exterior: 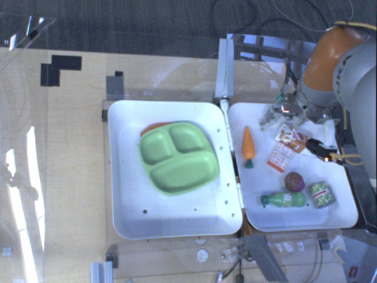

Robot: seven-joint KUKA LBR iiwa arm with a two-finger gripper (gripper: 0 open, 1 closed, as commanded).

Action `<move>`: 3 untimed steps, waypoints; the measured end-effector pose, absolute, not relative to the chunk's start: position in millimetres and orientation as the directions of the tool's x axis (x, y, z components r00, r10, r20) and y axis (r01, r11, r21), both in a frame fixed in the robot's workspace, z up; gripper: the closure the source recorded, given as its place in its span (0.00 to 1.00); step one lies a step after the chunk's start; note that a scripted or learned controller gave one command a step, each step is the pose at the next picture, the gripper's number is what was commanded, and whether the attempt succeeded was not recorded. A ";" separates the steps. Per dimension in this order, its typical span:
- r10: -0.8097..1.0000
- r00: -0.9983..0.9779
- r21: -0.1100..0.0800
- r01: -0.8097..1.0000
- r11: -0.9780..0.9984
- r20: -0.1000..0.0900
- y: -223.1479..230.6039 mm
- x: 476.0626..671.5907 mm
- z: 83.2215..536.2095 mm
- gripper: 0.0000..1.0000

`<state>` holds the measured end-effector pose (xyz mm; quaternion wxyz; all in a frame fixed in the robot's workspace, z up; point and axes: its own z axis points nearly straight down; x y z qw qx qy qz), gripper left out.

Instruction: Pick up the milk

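Note:
The milk is a small orange-and-white carton lying flat in the upper middle of the right bin. My gripper hangs over the bin's back part, just beyond the carton's far end. Its fingers are spread open and nothing is between them. The grey arm with its orange band comes in from the upper right.
In the right bin, an orange carrot lies left of the milk. A purple round item, a green bottle and a green can sit near the front. The left bin holds a green divided plate.

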<state>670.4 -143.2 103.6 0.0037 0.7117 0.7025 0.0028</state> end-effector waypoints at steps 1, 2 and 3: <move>0.993 -0.122 0.008 0.993 0.122 -0.002 -188.8 622.4 87.9 0.00; 0.992 -0.124 0.018 0.992 0.124 -0.005 -187.7 626.1 102.1 1.00; 0.999 -0.051 0.009 0.999 0.051 -0.001 -133.0 659.1 192.6 1.00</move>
